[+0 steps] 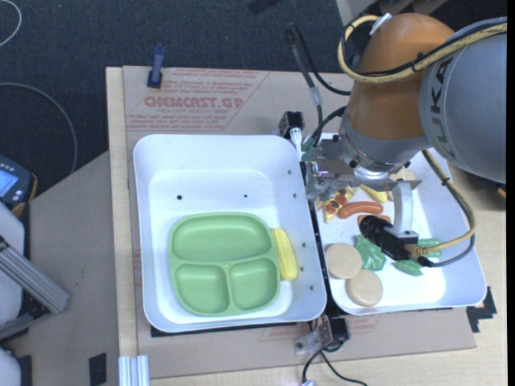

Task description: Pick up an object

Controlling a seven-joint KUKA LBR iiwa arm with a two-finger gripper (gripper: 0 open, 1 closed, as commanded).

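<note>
A pale green divided tray [224, 262] and a yellow corn cob [285, 253] lie in a white bin [153, 215]. The other white bin [463, 284] holds two tan discs [354, 273] and a red sausage [360, 209].

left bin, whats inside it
The left bin holds a green divided tray and a yellow corn cob against the tray's right edge. Whatever lies under the tray is covered.

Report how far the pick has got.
Done: the arm is over the right bin, its gripper low among the toy food. In hand: nothing visibly; the red sausage and two tan discs lie on the bin floor. Left: grasp and lift one. The yellow corn sits beside the green tray.
</note>
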